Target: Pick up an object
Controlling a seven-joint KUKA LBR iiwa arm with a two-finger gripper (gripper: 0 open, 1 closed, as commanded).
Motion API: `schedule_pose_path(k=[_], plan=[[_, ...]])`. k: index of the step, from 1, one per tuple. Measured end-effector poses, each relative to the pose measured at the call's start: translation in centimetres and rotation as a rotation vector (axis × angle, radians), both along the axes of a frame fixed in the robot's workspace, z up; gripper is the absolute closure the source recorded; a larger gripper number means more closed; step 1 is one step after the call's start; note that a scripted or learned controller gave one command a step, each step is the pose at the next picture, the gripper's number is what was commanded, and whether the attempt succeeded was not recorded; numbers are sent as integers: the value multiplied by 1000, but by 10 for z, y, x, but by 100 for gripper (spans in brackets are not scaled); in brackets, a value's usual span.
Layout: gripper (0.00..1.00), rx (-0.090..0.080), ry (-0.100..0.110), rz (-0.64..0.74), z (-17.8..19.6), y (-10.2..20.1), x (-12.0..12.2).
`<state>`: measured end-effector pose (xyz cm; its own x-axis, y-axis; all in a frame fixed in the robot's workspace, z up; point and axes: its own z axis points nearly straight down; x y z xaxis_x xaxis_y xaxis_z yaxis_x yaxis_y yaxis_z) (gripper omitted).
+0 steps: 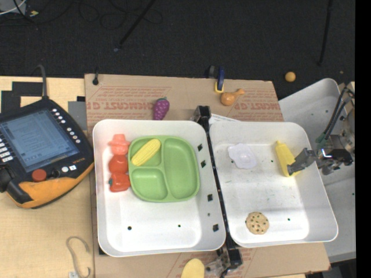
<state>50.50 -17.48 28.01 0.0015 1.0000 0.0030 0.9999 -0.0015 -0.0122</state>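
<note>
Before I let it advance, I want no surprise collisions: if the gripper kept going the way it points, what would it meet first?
Most likely the yellow block: the gripper points left into the right bin and sits right beside it. Height is hard to judge, so it could pass above.

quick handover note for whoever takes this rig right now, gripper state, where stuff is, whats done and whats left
Gripper: at the right edge of the right bin, right beside the yellow piece; a grasp cannot be confirmed.
Right bin: yellow piece near the right wall, clear round lid in the middle, cookie near the front.
Left bin: green divided plate with a corn cob in one compartment, red-orange toy beside it.
Done: nothing lifted yet.
Left: grasp one object and lift it.
</note>
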Motion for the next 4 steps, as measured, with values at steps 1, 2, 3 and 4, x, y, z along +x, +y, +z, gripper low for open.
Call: schedule_pose_path(k=[1, 2, 3, 4], plan=[[0, -3, -11, 2, 6, 0, 2], [0, 0, -5, 4, -38, 3, 1], [0, 1, -3, 4, -101, 11, -1], [0, 0, -4, 3, -164, 13, -6]])
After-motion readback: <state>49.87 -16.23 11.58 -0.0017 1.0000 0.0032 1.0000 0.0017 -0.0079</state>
